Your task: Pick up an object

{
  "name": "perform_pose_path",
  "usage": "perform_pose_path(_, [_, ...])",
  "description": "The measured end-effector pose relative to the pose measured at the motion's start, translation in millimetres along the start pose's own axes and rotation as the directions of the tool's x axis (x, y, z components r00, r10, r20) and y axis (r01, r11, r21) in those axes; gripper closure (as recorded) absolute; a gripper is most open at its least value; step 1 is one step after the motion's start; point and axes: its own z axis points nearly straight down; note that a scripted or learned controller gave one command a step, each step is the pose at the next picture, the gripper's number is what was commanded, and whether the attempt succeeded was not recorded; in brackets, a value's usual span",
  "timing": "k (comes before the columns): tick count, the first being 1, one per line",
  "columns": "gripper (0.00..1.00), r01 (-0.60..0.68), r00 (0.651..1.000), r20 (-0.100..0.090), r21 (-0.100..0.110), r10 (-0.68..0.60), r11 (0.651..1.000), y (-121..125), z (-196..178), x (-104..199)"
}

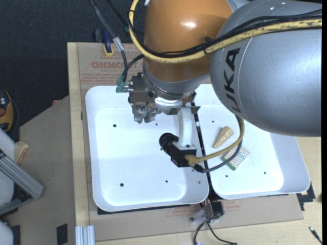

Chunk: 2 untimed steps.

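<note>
**Entry: bench, two bins, my claw over the left one**

1. Nearest edge: a brown board (79,198) is lying under both bins. A small black plug with its lead (214,208) is sitting at the board's front, just below the gap between the bins. Off the board's near-left corner, a silver metal rail (20,180) is lying at a slant.

2. Left bin (127,160): white and shallow, with a few small dark dots showing on its floor.

3. Right bin (265,160): white and shallow, lying side by side with the left one and holding two loose items near its left wall.
   - A flat card speckled green and white (236,158) is lying nearer the front.
   - A tan cone (223,136) is lying just behind the card, its tip pointing toward the bin's far side.

4. My claw (144,114) is hanging over the far part of the left bin, well apart from the cone and the card. I cannot tell whether it is open or closed, and nothing is showing in its grip.

5. My arm (276,60), grey with its orange band (184,29), is reaching in from the right above both bins.

6. Farthest: red lettering (104,65) is showing on the board's back strip, a blue and yellow clamp (108,44) is gripping its far edge, and dark flooring (41,24) is lying beyond.
</note>
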Motion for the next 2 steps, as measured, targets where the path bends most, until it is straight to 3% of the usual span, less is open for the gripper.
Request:
perform_pose_path(1, [1.0,-0.001,1.0,0.003,0.001,0.001,1.0,74,69,-1])
perform_pose_path(2, [1.0,-0.003,1.0,0.002,0.006,0.003,1.0,19,44,-46])
